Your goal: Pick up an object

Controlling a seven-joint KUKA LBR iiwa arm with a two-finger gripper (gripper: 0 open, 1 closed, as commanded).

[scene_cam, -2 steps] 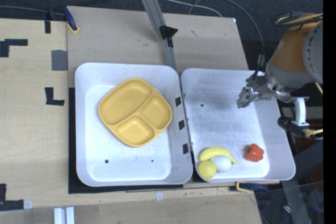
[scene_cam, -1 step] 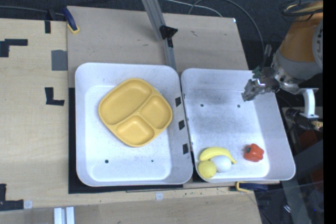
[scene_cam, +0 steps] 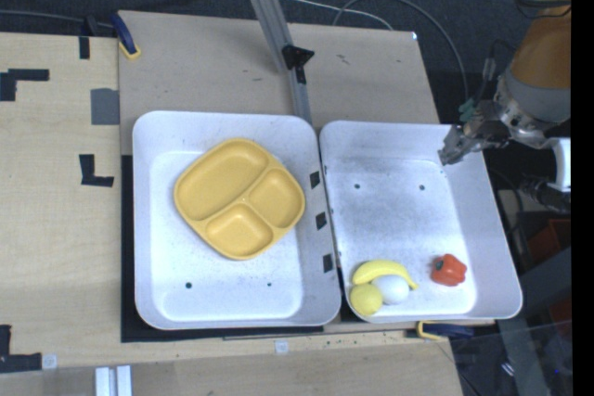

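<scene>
The right bin [scene_cam: 390,199] holds a yellow banana [scene_cam: 383,272], a yellow round fruit [scene_cam: 366,299], a white egg-like object [scene_cam: 395,290] and a red pepper [scene_cam: 448,270], all near its front edge. My gripper [scene_cam: 455,146] hangs at the bin's far right rim, well behind those objects. Nothing shows between its fingers. The arm's orange band [scene_cam: 548,51] is at the right of the view.
A yellow divided plate [scene_cam: 238,198] lies in the left bin [scene_cam: 158,236]. A grey metal pole [scene_cam: 269,5] runs down to the gap between the bins. Cables lie on the bench behind the right bin.
</scene>
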